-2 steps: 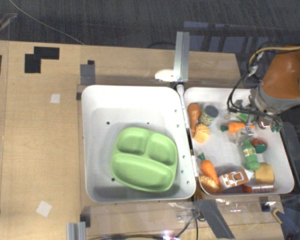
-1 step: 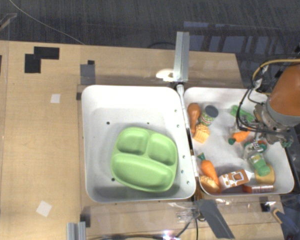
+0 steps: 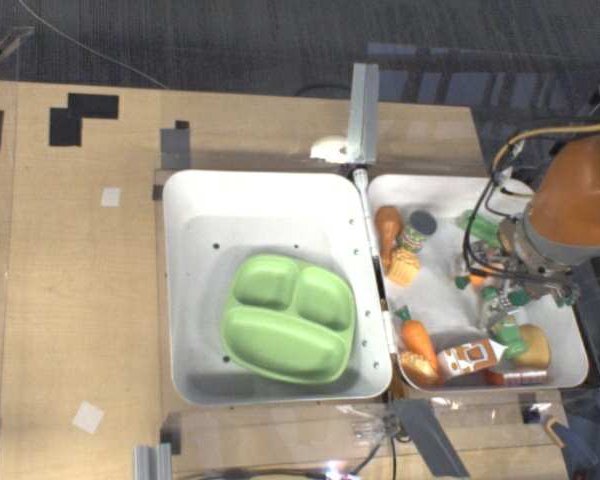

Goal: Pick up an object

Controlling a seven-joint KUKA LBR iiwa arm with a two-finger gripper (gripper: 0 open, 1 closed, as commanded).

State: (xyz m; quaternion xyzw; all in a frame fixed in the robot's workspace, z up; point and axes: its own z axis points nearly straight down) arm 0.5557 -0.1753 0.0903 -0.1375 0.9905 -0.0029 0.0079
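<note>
Green plate (image 3: 288, 317): lies alone in the left bin (image 3: 180, 268).
Right bin (image 3: 576, 366): carrots, bottle, small toys clustered.
Gripper (image 3: 502, 308): low over those toys; grip state: cannot tell.
Progress: nothing visibly lifted; the pick remains to do.

From where I stand, the arm (image 3: 578, 203) runs off the right edge, so its upper part is cut away. Its orange band covers the right bin's (image 3: 432, 190) far right side and part of a green item (image 3: 483, 230) there. The gripper (image 3: 504, 306) sits amid cables, too cluttered to read. The tabletop (image 3: 70, 298) is cut off at left.
</note>
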